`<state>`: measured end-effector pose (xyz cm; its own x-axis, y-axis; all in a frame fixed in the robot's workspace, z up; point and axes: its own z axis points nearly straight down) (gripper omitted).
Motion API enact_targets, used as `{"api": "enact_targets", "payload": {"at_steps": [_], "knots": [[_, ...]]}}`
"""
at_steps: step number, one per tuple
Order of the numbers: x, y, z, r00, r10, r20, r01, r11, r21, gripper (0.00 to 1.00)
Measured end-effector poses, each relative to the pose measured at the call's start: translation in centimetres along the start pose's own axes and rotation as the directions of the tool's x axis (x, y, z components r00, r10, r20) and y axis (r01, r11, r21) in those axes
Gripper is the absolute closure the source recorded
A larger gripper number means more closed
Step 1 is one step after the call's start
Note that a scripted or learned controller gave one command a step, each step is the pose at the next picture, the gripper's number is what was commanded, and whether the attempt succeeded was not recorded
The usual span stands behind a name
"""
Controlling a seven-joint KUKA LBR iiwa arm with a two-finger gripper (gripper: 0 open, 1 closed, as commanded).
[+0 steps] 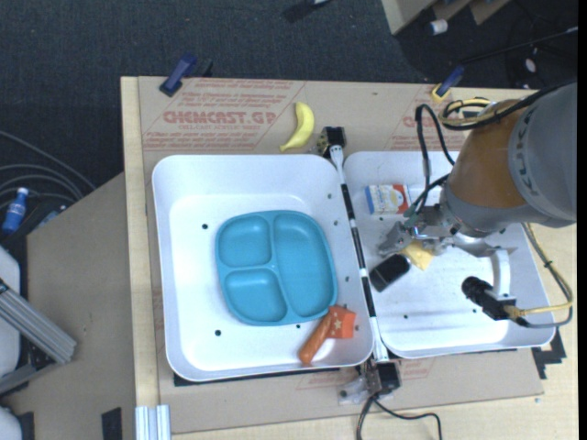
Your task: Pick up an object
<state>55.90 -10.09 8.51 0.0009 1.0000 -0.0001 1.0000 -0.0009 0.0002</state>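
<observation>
The wide tan board-topped table (229,122), printed with red lettering, carries two shallow white plastic bins side by side. The big grey robot arm with an orange band (514,168) reaches in from the right and covers the upper right part of the right bin (440,324). The left bin (183,200) holds a light blue plastic tray with three compartments (275,266), lying flat near its middle. Below and to the right of that tray, near the bin's lower right corner, lies an orange carrot-shaped toy (327,334), tilted, with its thicker end toward the divider between the bins.

In the right bin, the arm's wrist ends in the metal two-finger gripper (410,238), low over the bin floor in its left half. Whether its fingers are spread or pressed together cannot be told, since the wrist hides them. Just beside the gripper lies a small pale yellow block (420,258), and touching or nearly touching that, to its lower left, a small black rectangular object (391,270). Above them, near the bin's upper left, sits a small white carton with red and blue print (386,197).

On the table beyond the left bin lies a yellow toy banana (300,127), and farther left a small blue clip (178,76) at the table's edge.
</observation>
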Motion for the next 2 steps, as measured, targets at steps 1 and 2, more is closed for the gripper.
{"api": "enact_targets", "payload": {"at_steps": [1, 2], "knots": [[-0.02, 0.15, -1.14, 1.000, 0.001, 0.001, -0.001, 1.000, -0.005, 1.00], [-0.02, 0.13, -1.13, 1.000, 0.001, 0.001, -0.001, 1.000, -0.004, 0.00]]}}
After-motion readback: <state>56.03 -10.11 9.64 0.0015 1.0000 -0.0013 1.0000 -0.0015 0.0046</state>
